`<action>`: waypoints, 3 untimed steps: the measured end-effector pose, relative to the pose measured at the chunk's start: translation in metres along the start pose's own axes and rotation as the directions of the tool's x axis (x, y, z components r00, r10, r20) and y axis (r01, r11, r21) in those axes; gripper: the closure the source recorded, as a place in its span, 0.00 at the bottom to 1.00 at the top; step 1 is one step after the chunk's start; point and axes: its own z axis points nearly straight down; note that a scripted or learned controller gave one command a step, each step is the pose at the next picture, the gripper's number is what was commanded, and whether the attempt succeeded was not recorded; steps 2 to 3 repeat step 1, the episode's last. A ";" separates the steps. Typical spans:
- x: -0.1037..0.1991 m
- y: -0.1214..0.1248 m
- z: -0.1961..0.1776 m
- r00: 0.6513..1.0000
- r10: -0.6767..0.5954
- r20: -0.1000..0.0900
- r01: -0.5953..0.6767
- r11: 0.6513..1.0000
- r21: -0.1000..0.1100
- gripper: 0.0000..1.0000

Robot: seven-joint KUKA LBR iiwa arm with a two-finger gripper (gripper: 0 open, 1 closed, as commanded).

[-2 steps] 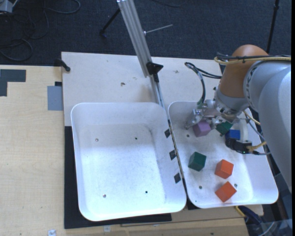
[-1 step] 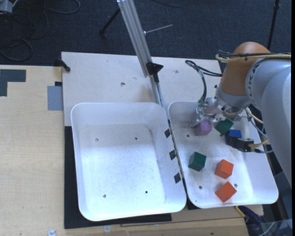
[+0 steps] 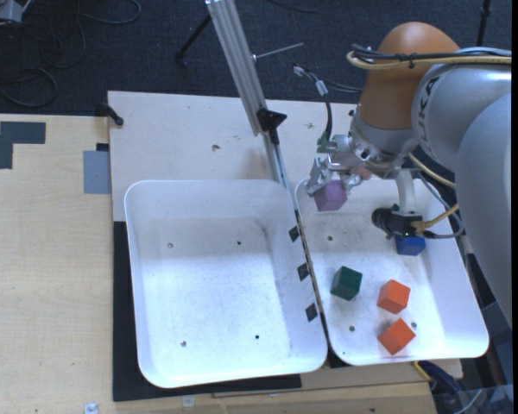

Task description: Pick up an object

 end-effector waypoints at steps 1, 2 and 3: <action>0.104 0.003 0.006 1.000 0.000 -0.001 0.000 1.000 0.007 1.00; 0.104 0.003 0.006 1.000 0.000 -0.001 0.000 1.000 0.007 1.00; 0.104 0.003 0.006 1.000 0.000 -0.001 0.000 1.000 0.007 1.00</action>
